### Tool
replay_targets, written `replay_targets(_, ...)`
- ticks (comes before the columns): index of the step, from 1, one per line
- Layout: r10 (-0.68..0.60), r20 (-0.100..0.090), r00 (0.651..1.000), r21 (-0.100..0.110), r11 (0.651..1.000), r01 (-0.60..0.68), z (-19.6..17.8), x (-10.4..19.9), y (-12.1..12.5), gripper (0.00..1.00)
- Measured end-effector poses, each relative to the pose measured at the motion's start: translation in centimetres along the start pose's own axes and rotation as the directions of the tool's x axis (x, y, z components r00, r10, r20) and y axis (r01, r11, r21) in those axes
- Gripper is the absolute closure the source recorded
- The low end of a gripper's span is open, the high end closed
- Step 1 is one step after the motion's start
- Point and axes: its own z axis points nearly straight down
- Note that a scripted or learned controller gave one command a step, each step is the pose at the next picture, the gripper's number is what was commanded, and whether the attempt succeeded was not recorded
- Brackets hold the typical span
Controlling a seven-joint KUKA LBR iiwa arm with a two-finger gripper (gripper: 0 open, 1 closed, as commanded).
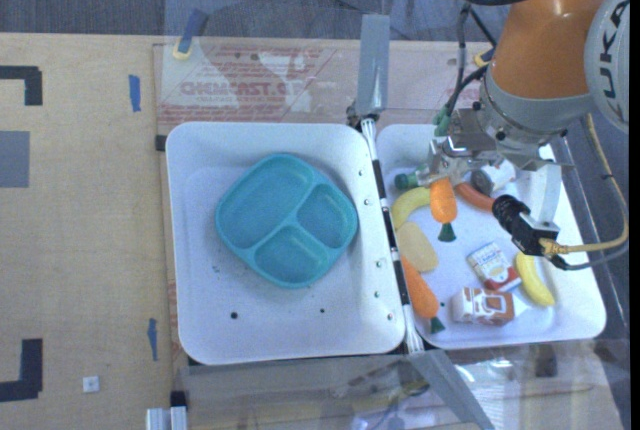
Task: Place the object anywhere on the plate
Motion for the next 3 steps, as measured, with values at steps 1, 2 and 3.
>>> replay_targets(1, -0.102, -0.001, 0.995, 0.001, 0.995, 0.102, 6.3, 5.2, 1.1, 1.00)
replay_targets(2, -0.069, -0.001, 0.998, 0.001, 0.998, 0.069, 9.5, 11.7, 2.5, 1.00)
replay_targets(3, -0.068, -0.001, 0.998, 0.000, 0.998, 0.068, 9.5, 11.6, 2.5, 0.00)
